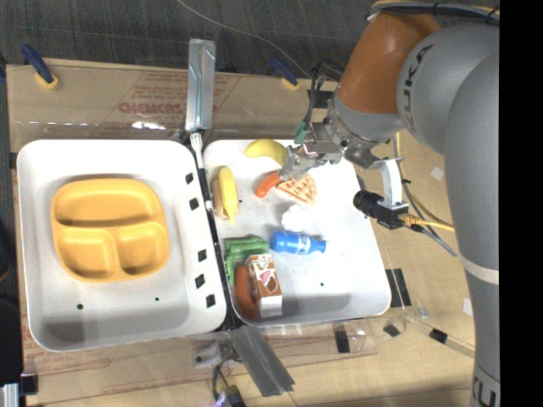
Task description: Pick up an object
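My gripper [302,164] hangs low over the back of the right bin [356,227], directly above the top edge of a pizza-slice toy [299,191]. An orange-red carrot-like piece [266,183] lies just left of the slice. A yellow banana [265,149] rests behind it, near the bin's far wall. Whether the gripper touches the slice is hidden by the wrist.
The right bin also holds a long yellow piece [224,192] by the left wall, a white lump [295,219], a blue bottle [298,243], a green item [243,248], a small carton [266,283] and a brown sausage [244,289]. A yellow divided tray [110,227] sits in the left bin [34,312].
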Available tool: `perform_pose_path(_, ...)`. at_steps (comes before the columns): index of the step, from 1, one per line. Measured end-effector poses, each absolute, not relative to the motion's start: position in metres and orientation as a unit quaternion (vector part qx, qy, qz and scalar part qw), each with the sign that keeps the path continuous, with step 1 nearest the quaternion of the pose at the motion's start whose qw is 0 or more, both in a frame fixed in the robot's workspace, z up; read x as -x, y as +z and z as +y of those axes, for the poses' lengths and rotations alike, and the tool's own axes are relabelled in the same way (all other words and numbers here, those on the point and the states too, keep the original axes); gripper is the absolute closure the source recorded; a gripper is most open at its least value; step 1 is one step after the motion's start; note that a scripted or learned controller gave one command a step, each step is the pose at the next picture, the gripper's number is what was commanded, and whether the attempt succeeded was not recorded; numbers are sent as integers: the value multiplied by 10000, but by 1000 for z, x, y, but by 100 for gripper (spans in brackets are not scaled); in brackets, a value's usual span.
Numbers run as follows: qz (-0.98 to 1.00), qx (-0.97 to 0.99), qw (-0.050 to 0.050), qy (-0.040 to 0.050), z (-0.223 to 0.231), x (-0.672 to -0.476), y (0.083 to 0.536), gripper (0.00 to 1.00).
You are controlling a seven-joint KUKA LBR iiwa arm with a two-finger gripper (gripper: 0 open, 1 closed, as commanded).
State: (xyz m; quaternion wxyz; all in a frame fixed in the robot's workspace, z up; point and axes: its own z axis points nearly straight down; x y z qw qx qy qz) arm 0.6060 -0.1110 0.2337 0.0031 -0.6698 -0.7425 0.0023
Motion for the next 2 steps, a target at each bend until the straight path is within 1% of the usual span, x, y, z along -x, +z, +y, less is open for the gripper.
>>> perform_pose_path(1, -6947, 7192, 36, 27, -123, -600, 230, 100)
perform_pose_path(2, -7932, 6090, 1, 10, -172, -617, 245, 100)
